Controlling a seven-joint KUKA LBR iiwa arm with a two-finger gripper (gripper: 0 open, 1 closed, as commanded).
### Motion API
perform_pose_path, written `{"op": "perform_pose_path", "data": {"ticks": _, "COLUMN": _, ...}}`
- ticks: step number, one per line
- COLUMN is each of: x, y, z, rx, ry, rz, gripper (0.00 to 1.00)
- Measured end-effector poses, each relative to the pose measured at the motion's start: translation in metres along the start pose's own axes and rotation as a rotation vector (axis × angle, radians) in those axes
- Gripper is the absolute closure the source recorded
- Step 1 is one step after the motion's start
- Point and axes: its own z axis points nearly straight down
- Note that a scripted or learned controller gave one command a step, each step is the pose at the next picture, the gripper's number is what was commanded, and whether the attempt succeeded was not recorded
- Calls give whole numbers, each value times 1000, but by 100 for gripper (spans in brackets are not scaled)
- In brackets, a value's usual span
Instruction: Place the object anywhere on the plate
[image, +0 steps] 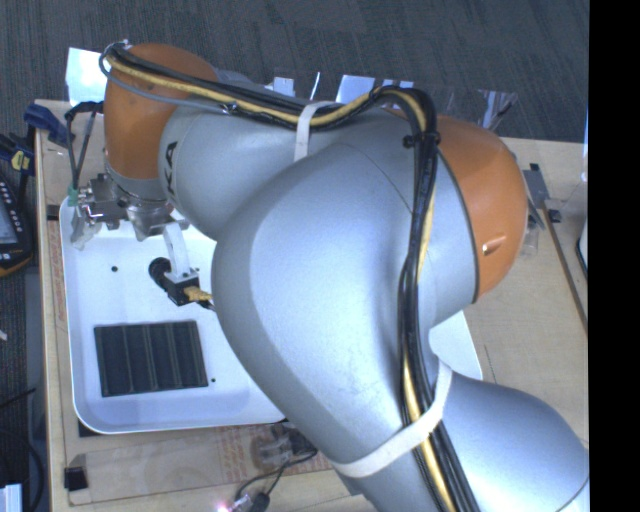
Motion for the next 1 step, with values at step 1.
{"op": "perform_pose_path", "data": {"ticks": 1, "x": 7, "y": -4, "z": -38, "rx": -2, "ry": 0, "rz": -367, "gripper": 100}}
